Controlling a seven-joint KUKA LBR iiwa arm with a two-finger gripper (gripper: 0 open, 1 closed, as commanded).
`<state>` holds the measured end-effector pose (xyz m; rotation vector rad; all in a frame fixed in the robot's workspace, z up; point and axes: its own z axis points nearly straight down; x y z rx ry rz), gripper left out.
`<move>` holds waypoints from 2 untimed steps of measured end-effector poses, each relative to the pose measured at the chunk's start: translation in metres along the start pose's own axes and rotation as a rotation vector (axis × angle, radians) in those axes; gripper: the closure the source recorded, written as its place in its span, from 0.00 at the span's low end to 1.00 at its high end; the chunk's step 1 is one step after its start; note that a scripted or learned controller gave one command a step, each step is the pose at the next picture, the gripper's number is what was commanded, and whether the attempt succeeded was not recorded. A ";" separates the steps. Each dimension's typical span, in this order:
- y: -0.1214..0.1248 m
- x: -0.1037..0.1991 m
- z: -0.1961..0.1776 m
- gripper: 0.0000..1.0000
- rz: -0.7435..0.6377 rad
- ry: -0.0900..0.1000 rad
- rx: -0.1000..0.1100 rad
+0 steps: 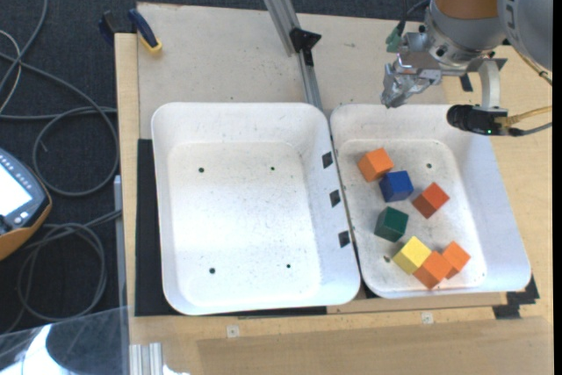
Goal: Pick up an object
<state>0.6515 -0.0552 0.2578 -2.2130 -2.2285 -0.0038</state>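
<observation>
— What lies farthest to the view's left of the pincer (pixel 392 97)?

— A handheld screen unit (pixel 16 199) on the dark floor, among loose cables (pixel 53 114), well apart from it. Next comes a blue and yellow tool (pixel 145 29) on the far left corner of the bench (pixel 219 48), also well to the pincer's left and a little farther from the camera.

— And the bins?

— The left bin (pixel 162 127) sits to the pincer's left and nearer the camera. Between that bin and the pincer, a grey metal rail (pixel 274 0) slants across the bench toward the gap between the two bins.

— The pincer itself?

— It hangs over the far rim of the right bin (pixel 505 198), near that bin's far left corner. From this angle I cannot tell whether it is wide or narrow.

— Where are the things to pick?

— All in the right bin, nearer the camera than the pincer and apart from it. Closest, almost straight below it in the view, is an orange block (pixel 376 163), with a blue block (pixel 397 185) just beside that. A dark green block (pixel 392 224) lies farther toward the camera. Slightly to the pincer's right is a rust-red block (pixel 430 200). Farthest from it, by the near rim, a yellow block (pixel 411 255), a second orange block (pixel 432 270) and a third orange block (pixel 455 257) are huddled together, touching.
</observation>
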 end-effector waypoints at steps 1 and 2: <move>0.006 0.049 -0.002 1.00 0.001 -0.001 -0.001; -0.004 0.103 0.011 1.00 0.001 0.000 0.004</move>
